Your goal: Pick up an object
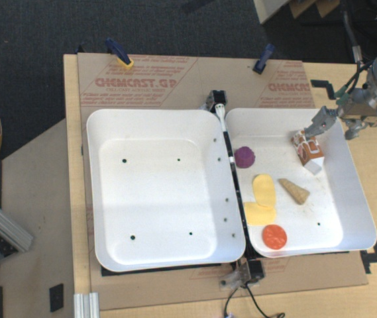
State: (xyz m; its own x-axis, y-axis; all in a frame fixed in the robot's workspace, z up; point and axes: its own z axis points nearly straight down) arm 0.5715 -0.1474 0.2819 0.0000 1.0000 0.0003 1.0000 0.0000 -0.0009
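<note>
Camera view, left to right: left white bin (108, 144) is sitting on the cardboard sheet (142, 75), nothing but small dark dots on its floor. A blue-and-yellow clamp (119, 53) is gripping the sheet's far edge, a second blue clamp (264, 58) further right. The right white bin (354, 197) is butting against the left one along a dark divider.

In the right bin: purple round object (244, 156) is lying near the divider. Yellow piece (264, 199) is lying below it, two-lobed, maybe a soft toy, hard to say. Orange-red disc (274, 236) is sitting just beside the yellow piece's near end, by the bin's front wall. Tan wedge (295, 191) is lying just right of the yellow piece, apart from it.

Orange-and-white block (309, 151) is resting at the bin's far right area. The gripper (337, 121) is hanging above and to the right of it, fingers splayed wide with nothing between them; left finger tip (320, 121) is looking close to the block's top, contact unclear.
</note>
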